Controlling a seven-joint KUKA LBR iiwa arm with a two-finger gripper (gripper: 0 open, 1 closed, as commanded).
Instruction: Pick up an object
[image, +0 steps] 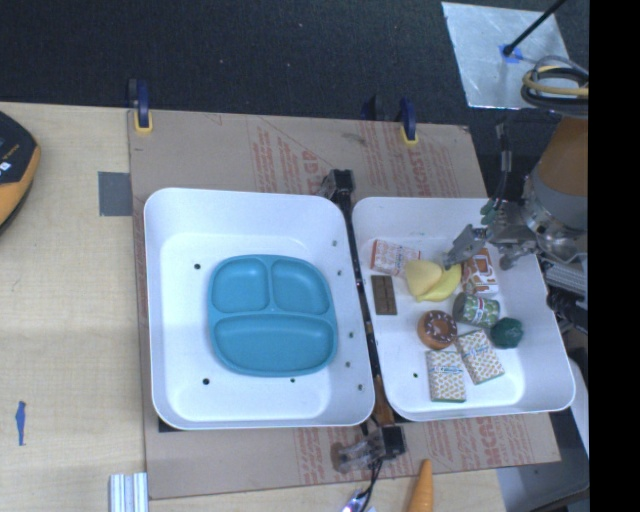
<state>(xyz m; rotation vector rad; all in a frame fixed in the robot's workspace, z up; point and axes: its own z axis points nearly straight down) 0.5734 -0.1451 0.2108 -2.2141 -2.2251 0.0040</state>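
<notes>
I see the gripper (468, 243) low over the right bin (560, 385), just above the yellow toy (434, 281); I cannot tell its grip. Donut (437, 328), green ball (507, 332) and packets (446, 376) crowd below it; bare floor lies near the bin's left wall.

Single fixed camera high above the bench (70, 300), slanted downward, both white bins (160, 300) in frame

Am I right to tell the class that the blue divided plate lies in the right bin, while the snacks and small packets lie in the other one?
Not quite. The camera view shows the blue divided plate in the left bin; the snacks and small packets lie in the right bin, near the gripper.
</notes>
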